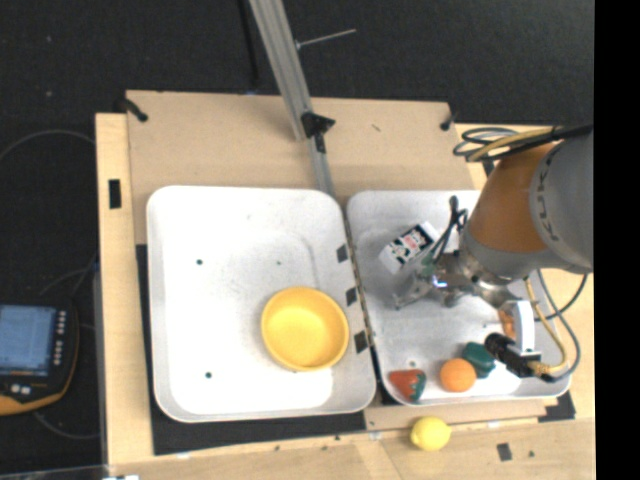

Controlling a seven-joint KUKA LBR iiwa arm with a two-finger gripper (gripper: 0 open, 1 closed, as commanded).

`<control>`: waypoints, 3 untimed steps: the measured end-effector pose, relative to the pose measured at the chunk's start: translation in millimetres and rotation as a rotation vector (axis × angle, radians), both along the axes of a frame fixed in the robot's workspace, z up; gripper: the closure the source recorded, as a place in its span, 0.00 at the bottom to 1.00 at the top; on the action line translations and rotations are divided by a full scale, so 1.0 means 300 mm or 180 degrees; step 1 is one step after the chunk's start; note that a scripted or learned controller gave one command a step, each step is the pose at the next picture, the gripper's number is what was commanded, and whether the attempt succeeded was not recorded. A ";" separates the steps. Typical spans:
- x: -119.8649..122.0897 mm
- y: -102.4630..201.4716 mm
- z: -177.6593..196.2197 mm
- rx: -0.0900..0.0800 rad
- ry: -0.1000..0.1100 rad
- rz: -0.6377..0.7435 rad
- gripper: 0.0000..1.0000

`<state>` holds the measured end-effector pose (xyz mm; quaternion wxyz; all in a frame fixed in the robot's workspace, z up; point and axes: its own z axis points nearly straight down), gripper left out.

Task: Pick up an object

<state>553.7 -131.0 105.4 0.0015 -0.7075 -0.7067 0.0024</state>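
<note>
A: Yellow bowl [304, 327] in the left white bin [200, 228]!

B: Right bin: orange ball [458, 375], red fruit [407, 384], dark green piece [478, 359], black-and-white carton [410, 244]. Near it, a yellow lemon [430, 433] on tan board [200, 138].

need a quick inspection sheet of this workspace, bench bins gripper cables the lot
surface: tan bench bearing a left bin and a right bin side by side
job's things: yellow bowl in left bin; small carton, orange ball, red piece, green piece in right bin
clutter: yellow ball on the bench, outside the bins
grippers: gripper low over right bin, below the carton; grip unclear
cables: looped on the arm
surroundings: handheld screen at left; metal pole
</note>
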 end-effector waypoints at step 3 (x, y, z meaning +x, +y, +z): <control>0.013 -0.002 0.414 0.0002 -0.0025 0.0013 1.00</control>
